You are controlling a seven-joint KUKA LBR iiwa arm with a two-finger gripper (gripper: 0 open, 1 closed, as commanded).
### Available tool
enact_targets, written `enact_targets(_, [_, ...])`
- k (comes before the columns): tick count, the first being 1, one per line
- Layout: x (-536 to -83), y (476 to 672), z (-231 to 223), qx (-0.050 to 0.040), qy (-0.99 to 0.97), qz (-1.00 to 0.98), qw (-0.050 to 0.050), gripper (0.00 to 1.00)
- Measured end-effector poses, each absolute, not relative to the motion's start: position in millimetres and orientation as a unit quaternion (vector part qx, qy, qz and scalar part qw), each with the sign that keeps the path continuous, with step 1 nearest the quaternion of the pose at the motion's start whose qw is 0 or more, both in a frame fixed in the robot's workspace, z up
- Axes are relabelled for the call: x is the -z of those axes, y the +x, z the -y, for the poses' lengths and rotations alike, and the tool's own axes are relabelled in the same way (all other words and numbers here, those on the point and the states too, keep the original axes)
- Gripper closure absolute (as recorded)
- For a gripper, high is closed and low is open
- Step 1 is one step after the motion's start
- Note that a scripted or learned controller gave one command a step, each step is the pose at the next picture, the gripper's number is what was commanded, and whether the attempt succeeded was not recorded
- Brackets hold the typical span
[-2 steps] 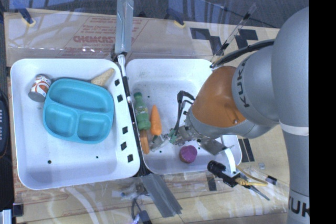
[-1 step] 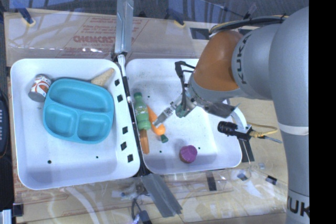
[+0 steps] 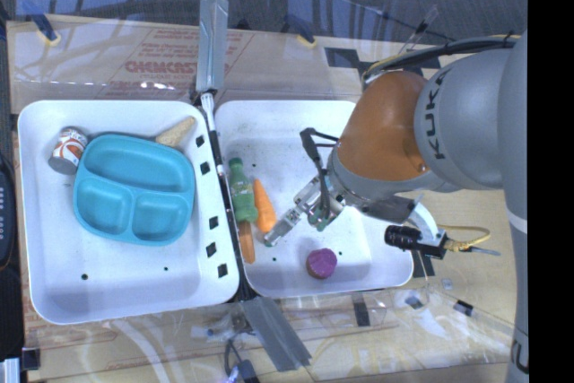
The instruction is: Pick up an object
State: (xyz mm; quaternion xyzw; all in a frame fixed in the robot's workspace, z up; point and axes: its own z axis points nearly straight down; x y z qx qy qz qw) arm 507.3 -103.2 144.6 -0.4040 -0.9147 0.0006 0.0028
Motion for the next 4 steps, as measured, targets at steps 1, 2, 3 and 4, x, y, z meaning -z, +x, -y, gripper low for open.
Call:
enact_targets(1, [-88.9, 537.1, 117.3, 0.0000, -0.441, 0.897, 0.001, 0.00])
enact_targets(2, [-89.2, 523.1, 132.9, 0.0000, -0.359, 0.933, 0.002, 0.00])
enact_targets(3, [-96.3, 524.8, 133.3, -0.0005, -0.356, 0.934, 0.002, 1.00])
enact_targets(4, [-217.4, 511.2, 66.0, 0.0005, -0.521, 0.854, -0.001, 1.00])
